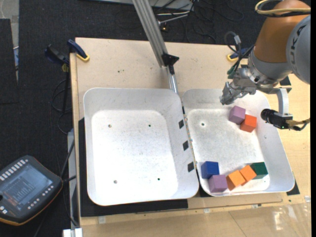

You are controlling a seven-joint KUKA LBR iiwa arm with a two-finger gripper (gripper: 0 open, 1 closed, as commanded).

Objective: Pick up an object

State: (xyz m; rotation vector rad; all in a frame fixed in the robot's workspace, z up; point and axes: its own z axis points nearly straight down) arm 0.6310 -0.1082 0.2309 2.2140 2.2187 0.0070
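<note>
Two shallow white bins side by side on the tan bench point(128, 63). Left bin point(98, 107): speckled floor with a few small dark dots, no blocks visible in it. Right bin point(276, 147): six blocks. Far end: a purple block point(237, 114) touching an orange block point(248, 123), the orange one just nearer the camera and to the right. Near end, along the front wall: blue block point(210, 169), second purple block point(218, 182), second orange block point(236, 177), green block point(258, 170), a loose row with the purple, orange and green touching or nearly so; blue sits just beside the purple.

Claw point(228, 97) hangs at the far edge of the right bin, just up and left of the far purple block. It is dark and blurry against the bin rim; can't tell whether it is parted or closed, and nothing is seen gripped in it. Whether it touches the purple block is unclear.

Arm point(276, 38) comes in from the right, orange band, cut off by the frame edge at top right. Partial dark lettering on the grey link at the far right edge, cut off, not readable. Black cable fitting point(274, 116) over the right rim of the right bin.

Grey metal pole point(150, 26) slants down to the gap between bins. Blue and yellow clamp point(76, 51) at the bench's far left corner. Handheld pendant point(24, 187) at lower left, screen text too small to read. Black tabs point(185, 144) along the seam between the bins.
</note>
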